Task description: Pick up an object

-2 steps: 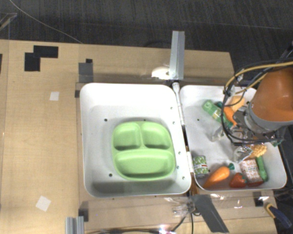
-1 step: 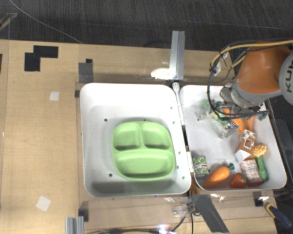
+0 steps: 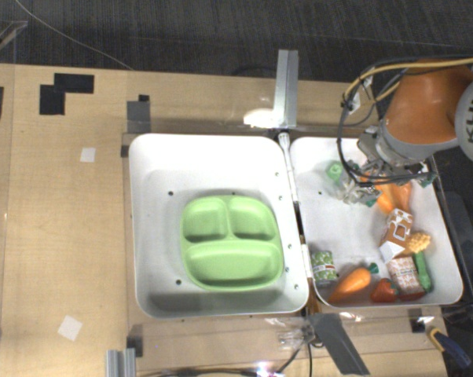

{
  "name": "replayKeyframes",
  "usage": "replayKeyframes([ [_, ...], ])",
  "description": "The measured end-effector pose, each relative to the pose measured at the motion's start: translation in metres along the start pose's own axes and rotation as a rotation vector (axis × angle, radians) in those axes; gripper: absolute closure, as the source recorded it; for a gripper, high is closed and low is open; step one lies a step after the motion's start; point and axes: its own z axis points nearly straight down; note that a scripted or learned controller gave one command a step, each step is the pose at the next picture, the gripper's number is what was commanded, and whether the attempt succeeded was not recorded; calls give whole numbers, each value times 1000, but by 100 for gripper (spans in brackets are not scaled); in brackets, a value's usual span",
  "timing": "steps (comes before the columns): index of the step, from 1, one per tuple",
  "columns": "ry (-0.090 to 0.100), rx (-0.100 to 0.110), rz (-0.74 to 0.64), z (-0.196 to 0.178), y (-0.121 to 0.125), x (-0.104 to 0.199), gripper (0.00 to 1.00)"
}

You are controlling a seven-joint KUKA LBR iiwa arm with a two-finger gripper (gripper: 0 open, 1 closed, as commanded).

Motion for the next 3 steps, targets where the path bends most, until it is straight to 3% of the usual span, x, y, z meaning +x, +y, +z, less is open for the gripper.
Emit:
replayKeyframes([
  [1,8,-3,-13,-116,-18,-28,100],
  [2,14,-10,-13,-111,-17,-27,0],
  [3,14,-10,-61,7,-17,14,0],
])
